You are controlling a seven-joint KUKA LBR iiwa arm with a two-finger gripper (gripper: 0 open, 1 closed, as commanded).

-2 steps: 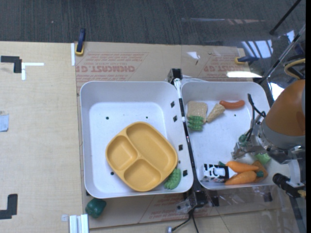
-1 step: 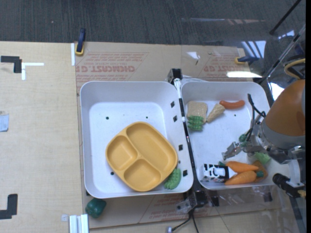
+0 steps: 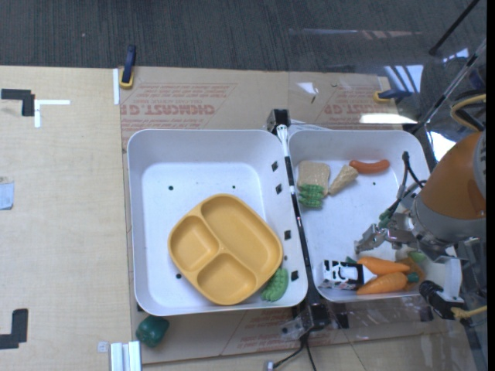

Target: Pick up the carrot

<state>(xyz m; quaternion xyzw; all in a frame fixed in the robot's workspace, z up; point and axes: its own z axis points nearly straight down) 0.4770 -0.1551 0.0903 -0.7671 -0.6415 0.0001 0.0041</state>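
**Lower right of the frame: carrots wait under the arm**

Down at the lower right, in the right-hand white bin (image 3: 340, 141), two orange carrots lie side by side against the near wall. The upper carrot (image 3: 384, 266) points its narrow end toward the left of the frame; the lower carrot (image 3: 382, 284) sits just beneath and touches it. Green tops show at their right ends, close under the arm's wrist. A small black-and-white block (image 3: 338, 273) lies just beside their left tips.

To my eye these look like light toy pieces, stiff and smooth-skinned, so likely a bit slippery and prone to roll. I would take one across its thick middle, pinching the round body from the sides, not at the tapered tip. With the two touching, a grasp on one could nudge the other.

The tool (image 3: 380, 236) hangs just above and left of the upper carrot, metal parts catching the light. From where I stand I cannot tell how wide it is set, and nothing visibly sits in it; whether it touches the carrot is unclear.

Farther up the same bin lie a red sausage (image 3: 370, 165), a tan wedge (image 3: 343, 179) and a beige-and-green piece (image 3: 312, 182). The left bin (image 3: 147, 207) carries a yellow divided plate (image 3: 224, 248).
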